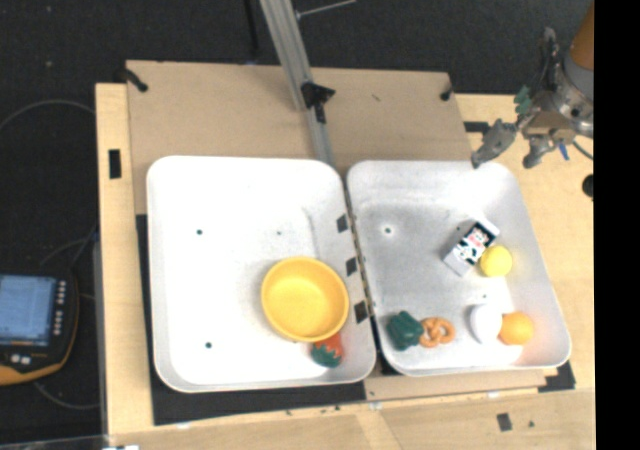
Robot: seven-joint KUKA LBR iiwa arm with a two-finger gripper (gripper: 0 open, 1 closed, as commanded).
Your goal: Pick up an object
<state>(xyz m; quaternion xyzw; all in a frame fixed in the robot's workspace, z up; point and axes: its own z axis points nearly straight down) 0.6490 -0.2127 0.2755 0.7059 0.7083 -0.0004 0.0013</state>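
My gripper (pixel 512 150) hangs over the far right corner of the right bin (pixel 420 193), open, with nothing between its two spread fingers. Inside that bin lie a black-and-white box (pixel 470 246) touching a yellow ball (pixel 495 261). Along its near side lie a green toy (pixel 404 330), an orange pretzel-shaped piece (pixel 436 331), a white object (pixel 485 323) and an orange ball (pixel 516 328). All of them lie well below the gripper in the view, apart from it.
The left bin (pixel 200 208) holds a yellow bowl (pixel 305 298) with a small red and green item (pixel 327 350) at its near edge. A metal pole (pixel 285 33) slants up behind the bins. A handheld screen unit (pixel 35 323) lies at the far left.
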